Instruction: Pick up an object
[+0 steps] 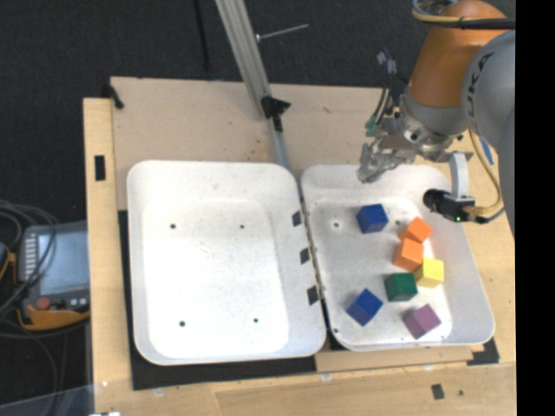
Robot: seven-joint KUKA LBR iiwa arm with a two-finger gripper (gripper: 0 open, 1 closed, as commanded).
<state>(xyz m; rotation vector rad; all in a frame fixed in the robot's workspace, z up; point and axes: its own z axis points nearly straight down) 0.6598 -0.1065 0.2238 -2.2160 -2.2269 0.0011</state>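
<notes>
Several small cubes lie in the right bin (338,189). A blue cube (372,217) sits near the bin's far side, and a second blue cube (365,306) lies toward the front. Two orange cubes (413,243) touch each other, with a yellow cube (431,271) and a green cube (401,286) just in front of them. A purple cube (422,320) is nearest the front right corner. My gripper (371,168) hangs above the bin's far rim, up and slightly left of the first blue cube, with nothing seen in it.
The left bin (212,258) stands beside the right one, with a narrow seam between them. A slanted metal rail (247,55) rises behind the bins. A handheld control unit (52,276) lies off the bench at the left.
</notes>
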